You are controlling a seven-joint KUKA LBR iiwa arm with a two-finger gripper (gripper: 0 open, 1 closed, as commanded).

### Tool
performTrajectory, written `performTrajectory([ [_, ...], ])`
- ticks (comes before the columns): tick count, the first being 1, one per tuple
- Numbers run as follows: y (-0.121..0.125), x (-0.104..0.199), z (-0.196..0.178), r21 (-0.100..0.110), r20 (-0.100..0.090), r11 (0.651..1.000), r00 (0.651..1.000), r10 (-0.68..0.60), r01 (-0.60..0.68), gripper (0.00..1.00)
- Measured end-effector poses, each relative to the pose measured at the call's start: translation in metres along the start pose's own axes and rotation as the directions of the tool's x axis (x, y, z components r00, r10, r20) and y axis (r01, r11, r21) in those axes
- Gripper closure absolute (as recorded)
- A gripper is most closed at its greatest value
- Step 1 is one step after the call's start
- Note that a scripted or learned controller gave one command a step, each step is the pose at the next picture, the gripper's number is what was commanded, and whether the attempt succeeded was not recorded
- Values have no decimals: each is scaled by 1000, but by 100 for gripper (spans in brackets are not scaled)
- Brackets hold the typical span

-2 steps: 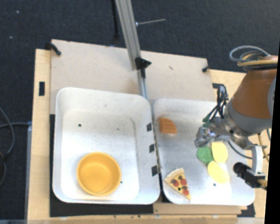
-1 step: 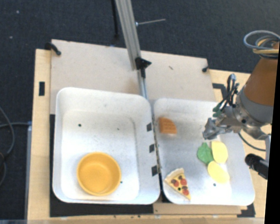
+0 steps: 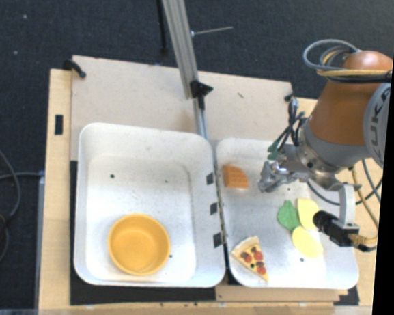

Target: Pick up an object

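The end effector (image 3: 271,177) hangs low in the right bin (image 3: 330,275), and whether it is apart or together cannot be told from this slant. Nothing is seen in its grip, so the pick seems not yet done. Just to its left lies an orange bread-like block (image 3: 236,177), the likeliest target. Below it sit a green-and-yellow toy (image 3: 297,216) and a pizza slice (image 3: 251,256). Far to its left a yellow bowl (image 3: 139,243) rests in the left bin (image 3: 102,145).
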State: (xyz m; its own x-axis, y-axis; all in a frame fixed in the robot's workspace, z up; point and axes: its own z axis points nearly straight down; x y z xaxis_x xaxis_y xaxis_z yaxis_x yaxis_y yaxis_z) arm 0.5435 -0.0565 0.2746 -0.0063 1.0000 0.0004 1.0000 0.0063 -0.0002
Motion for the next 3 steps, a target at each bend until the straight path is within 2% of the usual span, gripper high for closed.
performTrajectory([
  [1,19,40,13,-1,1,1000,1000,1,-1,100],
  [2,42,98,16,-2,0,1000,1000,-1,1,100],
  [3,66,139,30,-2,1,1000,1000,1,-1,100],
])
